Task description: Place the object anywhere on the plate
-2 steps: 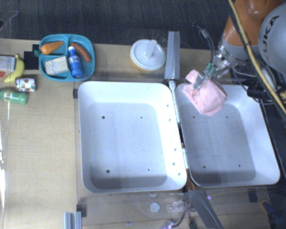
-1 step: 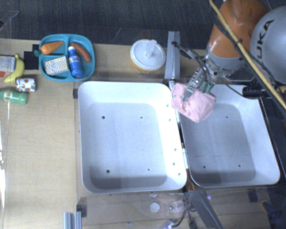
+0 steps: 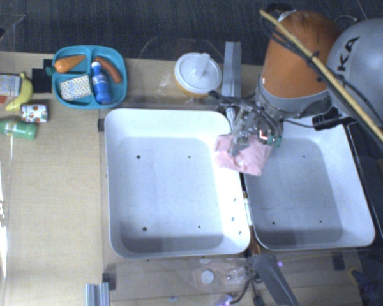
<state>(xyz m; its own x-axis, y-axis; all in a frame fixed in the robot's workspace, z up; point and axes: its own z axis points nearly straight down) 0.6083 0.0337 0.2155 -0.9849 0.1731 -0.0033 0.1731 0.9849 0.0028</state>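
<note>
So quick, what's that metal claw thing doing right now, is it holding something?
End effector: closed on a soft pink crumpled cloth-like object, which hangs from it above the seam between the two shallow white bins.

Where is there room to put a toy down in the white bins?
The left bin has a wide bare floor from its left wall across to near its right rim. The right bin is bare along its front and right side. It is crowded where the bins meet at the back: the tool hangs there with a pink cloth at it.
</note>
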